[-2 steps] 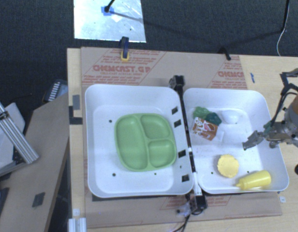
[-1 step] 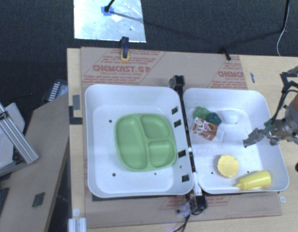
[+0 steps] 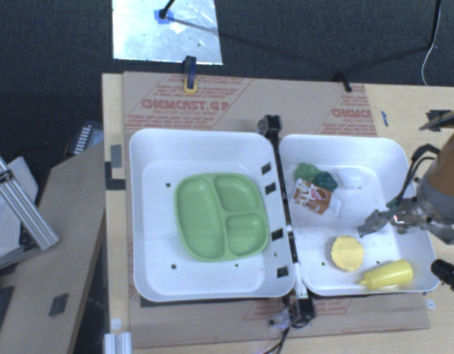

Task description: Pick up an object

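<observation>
- Camera view, largest first: the left bin carries the green divided plate flat at its centre, with bare white floor all round. My guess is the plate serves as a drop-off spot rather than a thing to grasp.
- The right bin holds all the loose items, which is likely why the arm reaches in at its three o'clock side.
- The gripper sits just inside that edge, over bare floor. Its fingers look spread apart with nothing between them, though the picture is soft there.
- The yellow bottle lies on its side at about five o'clock, near the bin's front wall. Lying flat, it looks likely to roll under a push.
- The red-and-white packet rests at ten o'clock, touching the green object just beyond it.
- The yellow disc lies flat at six o'clock, nearest the gripper, so I judge it the likeliest target.
</observation>
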Controlling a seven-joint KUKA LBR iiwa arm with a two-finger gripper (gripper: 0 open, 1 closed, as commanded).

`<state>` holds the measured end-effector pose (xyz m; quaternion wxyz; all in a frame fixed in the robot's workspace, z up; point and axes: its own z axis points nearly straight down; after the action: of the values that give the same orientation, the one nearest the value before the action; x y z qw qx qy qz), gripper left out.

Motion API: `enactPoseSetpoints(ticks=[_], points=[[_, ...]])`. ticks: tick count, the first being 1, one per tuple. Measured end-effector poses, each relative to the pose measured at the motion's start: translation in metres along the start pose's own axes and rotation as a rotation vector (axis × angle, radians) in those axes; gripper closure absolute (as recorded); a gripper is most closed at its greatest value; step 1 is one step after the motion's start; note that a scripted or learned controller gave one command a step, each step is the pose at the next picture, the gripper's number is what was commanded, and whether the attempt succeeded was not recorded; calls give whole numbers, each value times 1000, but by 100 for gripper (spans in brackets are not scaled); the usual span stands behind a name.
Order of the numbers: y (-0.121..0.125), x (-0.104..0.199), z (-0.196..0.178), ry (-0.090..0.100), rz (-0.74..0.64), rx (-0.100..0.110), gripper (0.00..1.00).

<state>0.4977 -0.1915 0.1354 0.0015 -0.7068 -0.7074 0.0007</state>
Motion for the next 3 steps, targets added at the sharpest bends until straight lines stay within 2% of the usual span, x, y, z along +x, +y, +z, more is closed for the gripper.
enactPoseSetpoints(ticks=[1,2,3], points=[[0,0,52,0,0,-1,0],[2,0,39,-3,-1,-6,100],[6,-2,-25,-4,-3,-10,100]])
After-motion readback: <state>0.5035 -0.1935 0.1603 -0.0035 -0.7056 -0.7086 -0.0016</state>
